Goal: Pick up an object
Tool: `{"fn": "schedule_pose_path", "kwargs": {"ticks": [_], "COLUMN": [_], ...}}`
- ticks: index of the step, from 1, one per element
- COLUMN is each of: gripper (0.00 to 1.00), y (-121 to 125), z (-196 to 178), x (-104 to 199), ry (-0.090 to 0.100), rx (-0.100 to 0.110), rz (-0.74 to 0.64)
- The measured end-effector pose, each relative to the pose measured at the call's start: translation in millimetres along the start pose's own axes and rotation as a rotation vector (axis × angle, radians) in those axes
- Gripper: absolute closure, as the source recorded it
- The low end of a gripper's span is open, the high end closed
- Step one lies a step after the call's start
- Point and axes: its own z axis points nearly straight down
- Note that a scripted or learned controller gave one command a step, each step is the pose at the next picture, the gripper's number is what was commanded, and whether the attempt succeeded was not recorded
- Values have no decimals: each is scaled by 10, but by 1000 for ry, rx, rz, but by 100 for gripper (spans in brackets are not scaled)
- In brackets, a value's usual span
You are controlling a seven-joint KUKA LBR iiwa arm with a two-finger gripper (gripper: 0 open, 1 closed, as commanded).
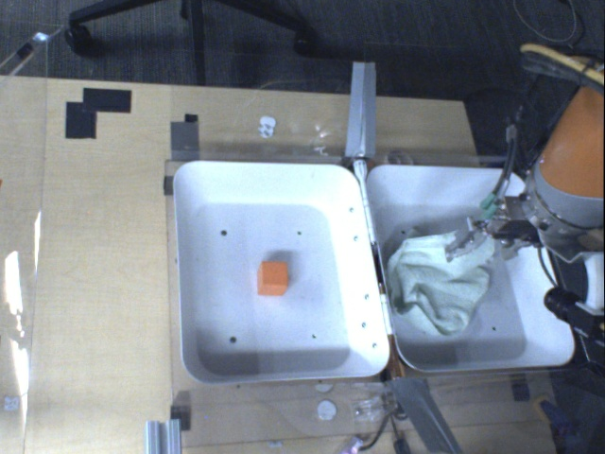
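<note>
The bench is light wood, with dark carpet and the legs of a chair behind it. On the bench stand two white bins, touching side by side. If you look from the left, you first see the left bin, and in its middle lies one small orange block, alone and well apart from the walls. Next comes the right bin, where a pale crumpled cloth lies against the left wall. The gripper is low at the upper right edge of this cloth, and the arm reaches in from the right. Whether the gripper is open or closed, I cannot tell; it is too small and blurred.

I judge that the cloth is the thing you try for. Go down onto a raised fold, not on a flat part, close fully, and lift slowly, because soft cloth can slip out.
</note>
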Motion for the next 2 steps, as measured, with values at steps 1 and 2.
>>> {"fn": "schedule_pose_path", "kwargs": {"ticks": [1, 2], "gripper": [0, 0], "y": [443, 1213], "z": [993, 1770], "x": [-459, -275], "ry": [0, -3], "rx": [3, -16], "rz": [37, -27]}}
